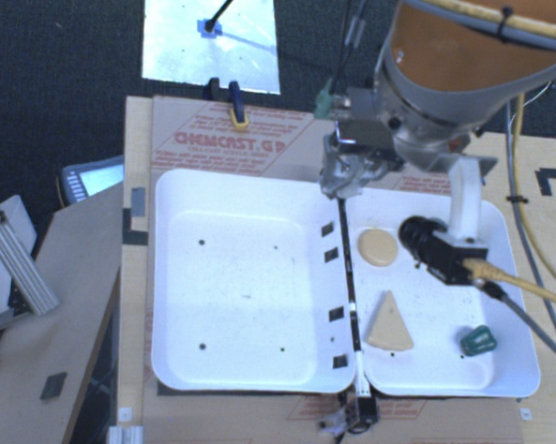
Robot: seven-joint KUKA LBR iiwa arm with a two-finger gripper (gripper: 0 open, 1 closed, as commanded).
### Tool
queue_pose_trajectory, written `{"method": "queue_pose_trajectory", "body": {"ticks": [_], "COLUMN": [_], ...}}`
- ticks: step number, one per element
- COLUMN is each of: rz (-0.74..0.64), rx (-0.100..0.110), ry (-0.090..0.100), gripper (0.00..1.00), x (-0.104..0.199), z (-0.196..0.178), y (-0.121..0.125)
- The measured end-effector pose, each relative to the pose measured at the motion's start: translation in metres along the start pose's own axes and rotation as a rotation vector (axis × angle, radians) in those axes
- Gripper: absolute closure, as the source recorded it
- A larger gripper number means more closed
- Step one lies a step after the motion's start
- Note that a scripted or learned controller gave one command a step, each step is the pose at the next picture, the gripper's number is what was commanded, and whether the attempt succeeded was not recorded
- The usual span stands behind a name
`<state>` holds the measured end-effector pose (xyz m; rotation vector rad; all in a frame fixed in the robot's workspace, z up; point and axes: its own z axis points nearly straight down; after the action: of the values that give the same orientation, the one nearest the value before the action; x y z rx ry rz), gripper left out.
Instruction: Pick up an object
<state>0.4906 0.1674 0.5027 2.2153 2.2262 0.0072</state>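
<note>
In the right bin (508, 371) lie a tan round disc (378, 247), a tan wedge-shaped block (389, 324) and a small green object (478, 341). My gripper (342, 178) hangs over the far end of the divider between the two bins, up and to the left of the disc. Nothing shows beneath it. A black cylinder with a yellow cable (441, 250) sticks out from the arm just right of the disc.
The left bin (236, 289) lies beside the right one, with black clips (332, 255) along the shared divider. A shiny metal plate (213, 32) lies behind the bench. A yellow clamp (238, 111) sits on the back edge of the board.
</note>
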Motion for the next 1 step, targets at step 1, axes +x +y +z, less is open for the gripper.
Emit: {"method": "queue_pose_trajectory", "body": {"ticks": [1], "rz": [0.005], "rx": [0.018], "ry": [-0.007], "gripper": [1.00], "x": [-0.0086], "z": [0.1776], "y": [-0.0062]}}
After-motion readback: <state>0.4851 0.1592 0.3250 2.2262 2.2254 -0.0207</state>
